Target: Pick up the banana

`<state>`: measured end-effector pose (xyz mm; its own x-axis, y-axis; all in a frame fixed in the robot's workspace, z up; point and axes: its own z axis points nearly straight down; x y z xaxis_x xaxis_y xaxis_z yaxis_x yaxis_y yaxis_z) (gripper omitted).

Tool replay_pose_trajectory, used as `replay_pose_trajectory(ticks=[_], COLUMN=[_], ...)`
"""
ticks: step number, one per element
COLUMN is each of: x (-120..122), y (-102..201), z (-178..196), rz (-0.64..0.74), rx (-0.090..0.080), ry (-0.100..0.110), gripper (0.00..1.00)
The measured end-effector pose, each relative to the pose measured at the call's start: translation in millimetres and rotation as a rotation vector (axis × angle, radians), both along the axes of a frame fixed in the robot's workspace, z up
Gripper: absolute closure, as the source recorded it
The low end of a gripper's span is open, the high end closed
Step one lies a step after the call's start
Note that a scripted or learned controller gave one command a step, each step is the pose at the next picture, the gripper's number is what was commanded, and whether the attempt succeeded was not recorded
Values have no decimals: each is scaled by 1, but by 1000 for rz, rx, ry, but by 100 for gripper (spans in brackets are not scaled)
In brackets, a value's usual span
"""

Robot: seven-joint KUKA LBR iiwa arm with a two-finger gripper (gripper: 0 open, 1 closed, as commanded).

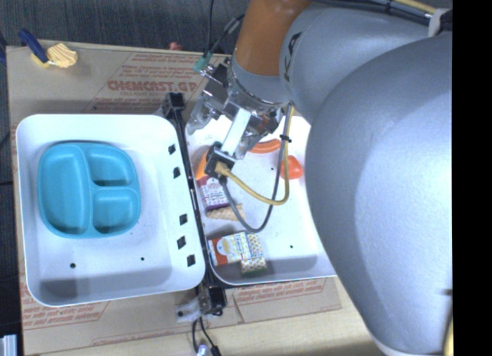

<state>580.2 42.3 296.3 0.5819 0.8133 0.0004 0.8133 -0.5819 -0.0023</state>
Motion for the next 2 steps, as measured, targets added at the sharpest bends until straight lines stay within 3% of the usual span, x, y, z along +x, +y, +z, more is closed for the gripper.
replay_pose_trajectory(ticks=[1, 2], x=[14, -36], y=[-55, -112], z=[-81, -106], rz=[33, -7], rx=[-1, -1], ry=[5, 5], gripper=[0, 0])
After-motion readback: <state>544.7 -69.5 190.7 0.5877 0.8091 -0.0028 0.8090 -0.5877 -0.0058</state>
